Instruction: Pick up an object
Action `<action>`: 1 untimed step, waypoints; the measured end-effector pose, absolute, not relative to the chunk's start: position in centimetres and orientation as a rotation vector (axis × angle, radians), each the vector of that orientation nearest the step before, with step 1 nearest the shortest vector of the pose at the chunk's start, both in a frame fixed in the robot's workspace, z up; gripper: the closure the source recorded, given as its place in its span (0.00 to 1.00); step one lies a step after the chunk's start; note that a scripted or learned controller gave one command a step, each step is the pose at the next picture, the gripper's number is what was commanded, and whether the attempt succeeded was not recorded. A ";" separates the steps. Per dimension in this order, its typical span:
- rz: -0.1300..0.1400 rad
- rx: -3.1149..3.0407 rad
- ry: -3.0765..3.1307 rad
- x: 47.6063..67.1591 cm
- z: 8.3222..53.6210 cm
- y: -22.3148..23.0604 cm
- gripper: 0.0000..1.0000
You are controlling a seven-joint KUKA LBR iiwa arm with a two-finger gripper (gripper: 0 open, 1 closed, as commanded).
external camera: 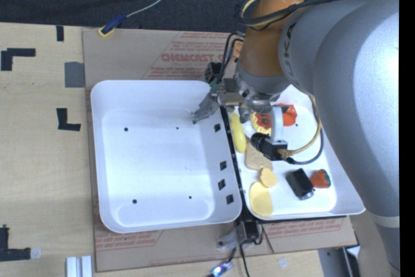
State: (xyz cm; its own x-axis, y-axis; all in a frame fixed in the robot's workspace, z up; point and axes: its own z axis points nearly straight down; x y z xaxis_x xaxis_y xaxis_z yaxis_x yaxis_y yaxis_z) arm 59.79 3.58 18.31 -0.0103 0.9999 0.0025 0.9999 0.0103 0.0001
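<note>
Entry, as I logged it from the remote desk: one arm (337,68), grey with orange band, reached in from the right and hung low over the upper left corner of the right bin (347,204), its wrist directly above the wall shared with the left bin (104,159). Gripper (224,104): sat at that dividing wall, a dark finger-like part pointing toward the left bin; whether it was apart, together or clamped on anything I could not tell, the wrist covering it. Candidate objects, all in the right bin: one long yellow piece (237,135) lying along the divider just below the gripper; one tan piece (257,157) beside it; one pale yellow round piece (262,199) near the front wall; one small black block (299,182); one orange-red item (320,179) touching the black block; one orange-red item (288,115) partly under the wrist. I judged the crowding along the divider explained the arm's position: the nearest pickable things lay there. Nothing appeared lifted, so I judged the pick not yet made. Cable (305,149) looped from the wrist over the items
</note>
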 end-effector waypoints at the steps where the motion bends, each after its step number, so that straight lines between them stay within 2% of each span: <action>1: 0.004 -2.228 -2.218 60.9 18.6 -3.3 0.00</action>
